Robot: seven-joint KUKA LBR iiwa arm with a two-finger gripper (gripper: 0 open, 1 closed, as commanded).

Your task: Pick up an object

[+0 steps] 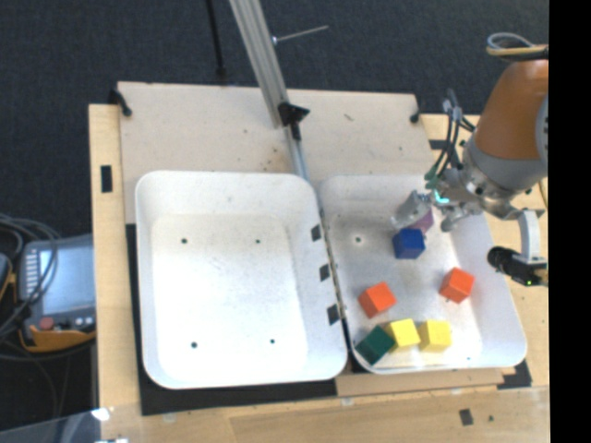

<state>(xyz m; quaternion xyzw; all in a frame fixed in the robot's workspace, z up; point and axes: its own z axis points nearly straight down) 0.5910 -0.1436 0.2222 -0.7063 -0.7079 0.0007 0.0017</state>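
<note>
We see a pale wooden worktop (pixel 212 127) carrying two shallow white bins side by side and touching, the left bin (pixel 148 247) and the right bin (pixel 494 326), with a grey metal post (pixel 263 53) rising from its far side.

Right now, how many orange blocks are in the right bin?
2. One orange block lies near the bin's left wall; the other orange block lies toward its right side. The gripper might hide more.

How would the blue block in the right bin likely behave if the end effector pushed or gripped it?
The blue block looks rigid and flat-faced, so it should probably slide rather than roll. It seems small, likely light. It lies apart from the orange blocks, so a push probably wouldn't disturb them.
</note>
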